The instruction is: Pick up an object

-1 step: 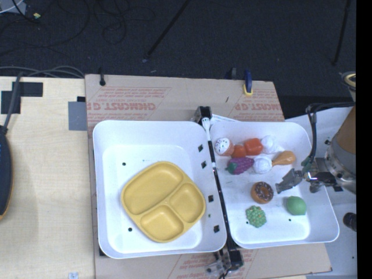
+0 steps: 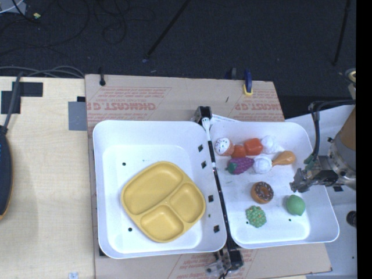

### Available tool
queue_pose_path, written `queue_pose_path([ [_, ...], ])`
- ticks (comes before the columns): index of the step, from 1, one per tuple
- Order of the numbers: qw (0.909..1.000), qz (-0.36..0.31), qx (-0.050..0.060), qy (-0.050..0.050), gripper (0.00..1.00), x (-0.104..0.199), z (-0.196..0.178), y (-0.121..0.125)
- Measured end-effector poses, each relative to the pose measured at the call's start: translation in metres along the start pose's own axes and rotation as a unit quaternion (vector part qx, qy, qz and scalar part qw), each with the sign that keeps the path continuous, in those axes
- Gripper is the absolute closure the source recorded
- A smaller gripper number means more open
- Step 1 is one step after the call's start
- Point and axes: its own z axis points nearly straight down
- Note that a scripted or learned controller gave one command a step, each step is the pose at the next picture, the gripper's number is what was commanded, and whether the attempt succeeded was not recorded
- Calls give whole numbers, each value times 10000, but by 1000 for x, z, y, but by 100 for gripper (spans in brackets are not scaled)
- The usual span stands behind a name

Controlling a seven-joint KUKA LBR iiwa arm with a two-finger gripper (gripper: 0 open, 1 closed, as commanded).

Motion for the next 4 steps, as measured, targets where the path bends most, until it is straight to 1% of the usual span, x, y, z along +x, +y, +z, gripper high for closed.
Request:
queue_pose_path([
  [1,10000,-21,15,7,100,43,75,19],
  [2,10000,-49,-51,-4,100,118,46,95],
  [3,10000,-3,-89,-15,100,103,-104,45],
  [4,10000,17,37,-6,100,82,9,9],
])
